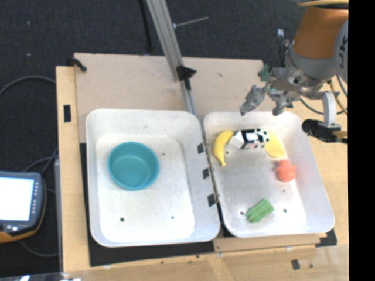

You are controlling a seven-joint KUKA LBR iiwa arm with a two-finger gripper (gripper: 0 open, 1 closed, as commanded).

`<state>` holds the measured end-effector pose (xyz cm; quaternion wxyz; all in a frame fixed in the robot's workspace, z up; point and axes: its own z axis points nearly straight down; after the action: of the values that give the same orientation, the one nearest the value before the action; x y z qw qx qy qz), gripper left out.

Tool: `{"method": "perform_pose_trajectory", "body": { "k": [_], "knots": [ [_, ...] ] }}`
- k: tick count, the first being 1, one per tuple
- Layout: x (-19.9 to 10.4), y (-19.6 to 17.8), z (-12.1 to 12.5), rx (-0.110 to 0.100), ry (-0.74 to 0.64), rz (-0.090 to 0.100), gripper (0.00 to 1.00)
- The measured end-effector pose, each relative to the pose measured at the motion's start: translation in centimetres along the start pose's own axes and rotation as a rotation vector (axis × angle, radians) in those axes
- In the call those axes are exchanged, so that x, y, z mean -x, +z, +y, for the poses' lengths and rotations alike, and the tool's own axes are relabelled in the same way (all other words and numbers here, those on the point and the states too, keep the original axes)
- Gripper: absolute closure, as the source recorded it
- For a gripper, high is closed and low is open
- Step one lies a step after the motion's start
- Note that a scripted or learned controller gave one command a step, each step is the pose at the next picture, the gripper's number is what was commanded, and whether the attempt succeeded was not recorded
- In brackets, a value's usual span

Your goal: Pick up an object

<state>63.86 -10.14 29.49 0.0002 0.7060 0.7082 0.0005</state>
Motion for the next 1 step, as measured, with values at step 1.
{"method": "perform_pose_trajectory", "body": {
  "k": [1],
  "knots": [
    [0.0, 0.0, 0.0, 0.0, 0.0, 0.0, 0.0]
  ]
}}
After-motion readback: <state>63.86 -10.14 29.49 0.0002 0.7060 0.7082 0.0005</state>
